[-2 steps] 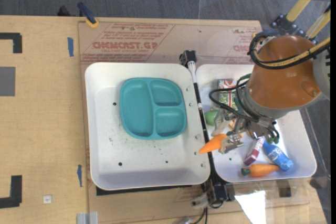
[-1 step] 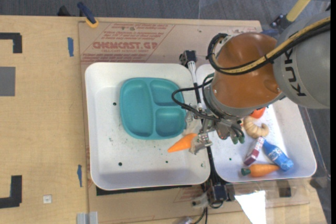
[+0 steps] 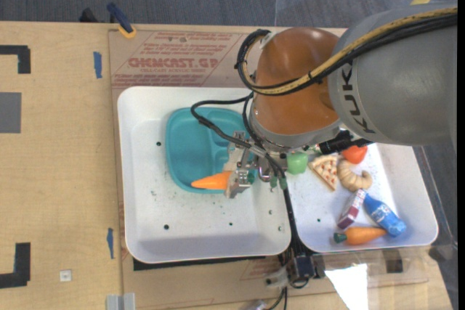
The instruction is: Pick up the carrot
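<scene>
- My fingers [image 3: 238, 181] hang down over the left bin, their metal tips right at the thick end of the carrot; I cannot tell whether they are spread or pinching it, because the wrist hardware crowds that spot.
- My arm [image 3: 396, 76] comes in from the right, the grey link across the top right corner, the orange band [image 3: 294, 83] above the wrist pointing down over the seam between the two bins.
- The carrot [image 3: 209, 183] lies on its side in the left bin, tip pointing left, thick end touching or just beside my fingertips.
- It rests on the lower edge of a teal dish [image 3: 190, 145], which sits in the middle of the left bin [image 3: 138, 178].
- Black cable loops from my wrist across the dish.
- In the right bin [image 3: 418, 207] lie a second carrot [image 3: 361, 234] near the front edge, a blue bottle [image 3: 381, 215], a purple item [image 3: 351, 208], a pizza slice [image 3: 325, 170], a croissant-like pastry [image 3: 354, 175], a red-orange piece [image 3: 355, 154] and a green piece [image 3: 296, 162].
- Both bins stand on a cardboard sheet [image 3: 174, 58] on the wooden worktop [image 3: 51, 156].
</scene>
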Robot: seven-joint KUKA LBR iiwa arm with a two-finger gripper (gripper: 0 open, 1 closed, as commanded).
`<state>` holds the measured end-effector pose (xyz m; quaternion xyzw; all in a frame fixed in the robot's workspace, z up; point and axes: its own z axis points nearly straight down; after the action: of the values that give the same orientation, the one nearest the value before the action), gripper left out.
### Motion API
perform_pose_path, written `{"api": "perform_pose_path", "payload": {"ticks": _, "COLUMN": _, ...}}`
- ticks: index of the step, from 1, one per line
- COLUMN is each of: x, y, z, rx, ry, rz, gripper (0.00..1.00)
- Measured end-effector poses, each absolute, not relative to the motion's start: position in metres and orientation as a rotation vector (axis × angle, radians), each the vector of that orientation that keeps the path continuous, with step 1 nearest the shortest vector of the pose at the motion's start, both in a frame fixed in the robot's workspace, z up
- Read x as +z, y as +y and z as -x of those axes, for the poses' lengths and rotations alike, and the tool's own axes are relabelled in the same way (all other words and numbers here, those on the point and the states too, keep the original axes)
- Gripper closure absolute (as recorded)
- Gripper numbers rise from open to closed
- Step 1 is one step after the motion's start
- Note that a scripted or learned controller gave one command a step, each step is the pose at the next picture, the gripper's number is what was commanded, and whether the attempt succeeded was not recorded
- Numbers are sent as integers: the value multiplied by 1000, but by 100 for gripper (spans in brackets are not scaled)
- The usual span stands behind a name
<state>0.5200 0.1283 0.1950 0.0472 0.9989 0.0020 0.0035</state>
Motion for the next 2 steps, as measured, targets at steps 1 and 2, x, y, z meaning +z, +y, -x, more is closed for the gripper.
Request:
{"api": "perform_pose_path", "payload": {"ticks": 1, "x": 97, "y": 113, "z": -487, "rx": 6, "ry": 3115, "rz": -318, "gripper": 100}}
{"api": "perform_pose_path", "payload": {"ticks": 2, "x": 96, "y": 184, "z": -490, "rx": 19, "ry": 3104, "rz": -158, "gripper": 100}}
